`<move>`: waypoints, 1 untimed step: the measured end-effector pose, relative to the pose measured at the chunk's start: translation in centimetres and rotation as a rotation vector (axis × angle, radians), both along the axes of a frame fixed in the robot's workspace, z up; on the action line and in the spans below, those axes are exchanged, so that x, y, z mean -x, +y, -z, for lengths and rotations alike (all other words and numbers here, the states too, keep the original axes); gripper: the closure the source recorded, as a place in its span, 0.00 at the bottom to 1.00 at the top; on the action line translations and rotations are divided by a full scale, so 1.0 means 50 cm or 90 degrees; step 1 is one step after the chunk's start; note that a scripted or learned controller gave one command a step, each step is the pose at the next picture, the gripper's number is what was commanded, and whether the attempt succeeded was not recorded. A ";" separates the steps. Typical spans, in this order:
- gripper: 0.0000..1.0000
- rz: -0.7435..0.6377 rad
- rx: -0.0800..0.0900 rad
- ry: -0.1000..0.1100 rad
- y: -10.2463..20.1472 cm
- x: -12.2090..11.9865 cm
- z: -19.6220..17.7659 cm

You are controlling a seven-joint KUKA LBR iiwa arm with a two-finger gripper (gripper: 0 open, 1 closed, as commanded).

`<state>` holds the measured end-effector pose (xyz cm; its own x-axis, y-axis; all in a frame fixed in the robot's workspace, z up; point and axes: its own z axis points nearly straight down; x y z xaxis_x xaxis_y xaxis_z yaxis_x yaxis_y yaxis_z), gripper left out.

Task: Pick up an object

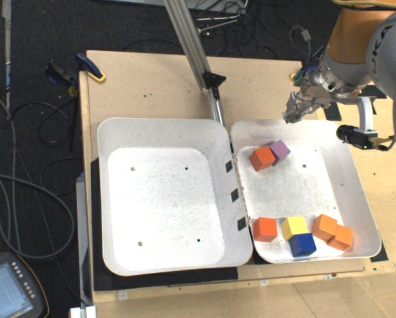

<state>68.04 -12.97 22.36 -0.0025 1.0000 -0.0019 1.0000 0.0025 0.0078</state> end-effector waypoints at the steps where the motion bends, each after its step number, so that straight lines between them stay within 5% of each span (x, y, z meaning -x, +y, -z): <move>1: 1.00 -0.003 -0.002 0.004 0.100 0.024 -0.025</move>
